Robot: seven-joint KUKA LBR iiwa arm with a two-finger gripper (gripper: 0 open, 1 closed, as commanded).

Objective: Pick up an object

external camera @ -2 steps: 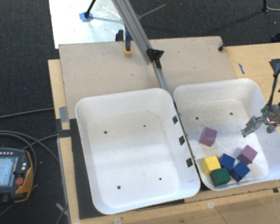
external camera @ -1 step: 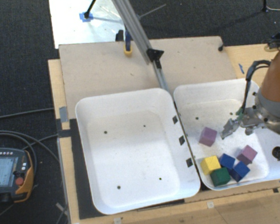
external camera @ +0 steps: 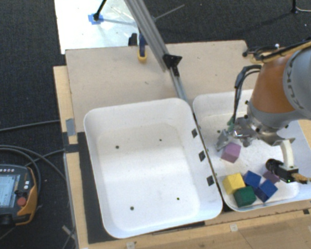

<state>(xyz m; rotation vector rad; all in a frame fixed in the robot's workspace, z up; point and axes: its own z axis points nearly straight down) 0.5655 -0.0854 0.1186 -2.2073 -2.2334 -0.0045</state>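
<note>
Gripper (external camera: 224, 139) in right bin (external camera: 205, 110), purple cube (external camera: 230, 152) just beside at 5 o'clock, coloured blocks (external camera: 246, 188) beyond.

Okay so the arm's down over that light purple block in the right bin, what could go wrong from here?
1. The gripper sits at the upper left edge of the light purple block, not centred, so it may nudge or tip the block instead of lifting it.
2. The yellow block, green block and blue blocks crowd the bin's near corner; a pushed block could slide into them.
</note>
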